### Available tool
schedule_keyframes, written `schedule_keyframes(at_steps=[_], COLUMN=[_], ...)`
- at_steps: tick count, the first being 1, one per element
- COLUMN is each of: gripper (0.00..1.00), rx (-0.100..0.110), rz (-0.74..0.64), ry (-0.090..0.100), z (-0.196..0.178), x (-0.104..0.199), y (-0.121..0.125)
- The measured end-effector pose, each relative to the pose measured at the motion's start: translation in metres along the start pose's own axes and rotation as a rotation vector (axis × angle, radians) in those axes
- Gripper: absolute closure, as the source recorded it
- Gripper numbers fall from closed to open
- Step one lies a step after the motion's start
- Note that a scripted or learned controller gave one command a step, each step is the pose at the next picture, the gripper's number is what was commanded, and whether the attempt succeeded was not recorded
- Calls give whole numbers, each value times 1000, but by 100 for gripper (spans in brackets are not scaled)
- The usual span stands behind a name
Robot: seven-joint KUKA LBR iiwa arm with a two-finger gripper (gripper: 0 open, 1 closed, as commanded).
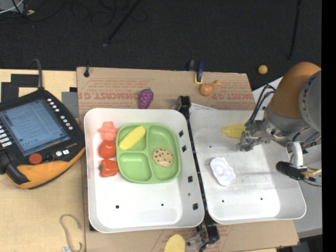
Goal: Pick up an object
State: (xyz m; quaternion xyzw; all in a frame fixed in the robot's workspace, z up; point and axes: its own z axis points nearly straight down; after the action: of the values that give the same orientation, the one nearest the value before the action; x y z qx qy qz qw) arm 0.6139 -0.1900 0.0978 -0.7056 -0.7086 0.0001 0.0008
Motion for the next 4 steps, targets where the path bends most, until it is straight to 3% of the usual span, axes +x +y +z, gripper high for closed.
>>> schedule_keyframes(at_steps=[2,3,4], gripper=[100,100,100], rx=[-5,-3,3], rz=[4,4,2], ry=[-2,-1,2], z=[-99,-132,-121], x=[11,9,54], y=[-3,-2,-19])
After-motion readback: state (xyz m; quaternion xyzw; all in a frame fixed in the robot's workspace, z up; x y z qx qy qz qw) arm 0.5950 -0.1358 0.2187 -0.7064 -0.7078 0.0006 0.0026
